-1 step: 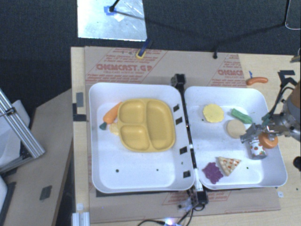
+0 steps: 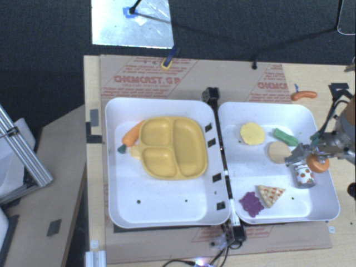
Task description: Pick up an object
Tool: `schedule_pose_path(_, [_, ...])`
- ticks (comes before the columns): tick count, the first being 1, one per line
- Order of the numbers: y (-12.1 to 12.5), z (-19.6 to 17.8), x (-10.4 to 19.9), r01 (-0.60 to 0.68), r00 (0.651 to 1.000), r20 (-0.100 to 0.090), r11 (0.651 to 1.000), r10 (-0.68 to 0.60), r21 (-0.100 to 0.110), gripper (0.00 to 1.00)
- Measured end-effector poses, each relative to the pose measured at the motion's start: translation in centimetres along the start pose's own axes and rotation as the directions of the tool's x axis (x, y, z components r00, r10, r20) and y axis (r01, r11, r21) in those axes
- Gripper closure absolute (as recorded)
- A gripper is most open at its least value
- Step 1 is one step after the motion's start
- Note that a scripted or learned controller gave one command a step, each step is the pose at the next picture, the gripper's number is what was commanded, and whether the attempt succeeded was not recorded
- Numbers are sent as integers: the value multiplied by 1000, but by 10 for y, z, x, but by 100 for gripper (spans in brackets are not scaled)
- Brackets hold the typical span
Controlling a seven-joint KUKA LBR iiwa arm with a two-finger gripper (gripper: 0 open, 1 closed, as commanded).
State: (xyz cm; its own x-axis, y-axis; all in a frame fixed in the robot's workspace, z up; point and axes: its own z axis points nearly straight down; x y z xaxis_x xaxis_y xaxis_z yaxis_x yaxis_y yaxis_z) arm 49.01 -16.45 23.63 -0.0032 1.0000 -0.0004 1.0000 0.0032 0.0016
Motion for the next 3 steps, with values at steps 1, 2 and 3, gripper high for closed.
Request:
schedule_pose_path(1, [-1,42,-3,-2,1000,-2,1000,2,5,0])
schedule_pose_path(2, [1,101,-10,-1,1000,-3,1000,1,4,0])
schedule_pose_path(3, [9,146,-1,10,1000,-11,1000,-10,-11,0])
